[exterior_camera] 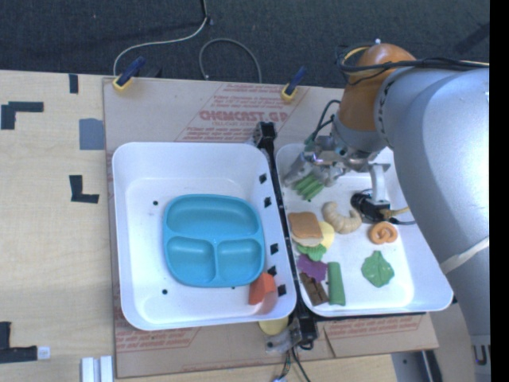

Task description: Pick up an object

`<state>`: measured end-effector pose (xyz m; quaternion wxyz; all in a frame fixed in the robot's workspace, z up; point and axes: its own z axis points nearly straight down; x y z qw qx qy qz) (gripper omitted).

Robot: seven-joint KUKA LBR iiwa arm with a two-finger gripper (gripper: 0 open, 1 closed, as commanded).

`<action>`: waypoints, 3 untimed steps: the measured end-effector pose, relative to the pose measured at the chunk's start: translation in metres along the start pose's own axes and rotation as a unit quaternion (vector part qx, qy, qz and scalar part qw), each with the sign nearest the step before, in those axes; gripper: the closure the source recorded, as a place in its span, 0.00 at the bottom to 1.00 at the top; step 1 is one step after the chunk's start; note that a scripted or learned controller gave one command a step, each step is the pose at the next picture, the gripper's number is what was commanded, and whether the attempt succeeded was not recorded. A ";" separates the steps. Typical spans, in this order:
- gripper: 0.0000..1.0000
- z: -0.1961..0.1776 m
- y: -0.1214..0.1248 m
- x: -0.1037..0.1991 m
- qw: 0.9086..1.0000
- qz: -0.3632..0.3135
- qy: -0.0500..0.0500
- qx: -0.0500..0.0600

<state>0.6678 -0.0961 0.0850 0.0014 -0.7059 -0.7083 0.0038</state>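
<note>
Gripper (312, 168) w/ fingers spread, low in upper-left of right bin (413, 293), just above green ridged item (308, 186). Left bin (127, 213) holds blue divided tray (213, 239).

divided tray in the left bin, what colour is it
Light blue tray, seen clearly in the camera view.

Right bin (425, 281) crowded with toy food (322, 237) — left bin's rim (127, 213) open around the blue tray (213, 239).

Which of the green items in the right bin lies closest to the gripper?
The ridged light-green piece directly under the gripper; the dark green stick and leafy green piece lie at the bin's opposite end.
</note>
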 end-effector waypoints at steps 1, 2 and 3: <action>1.00 -0.011 0.001 0.001 1.000 0.001 0.000 -0.005; 1.00 -0.105 -0.076 0.027 1.000 0.001 0.002 -0.006; 1.00 -0.121 -0.079 0.073 1.000 -0.001 0.002 -0.004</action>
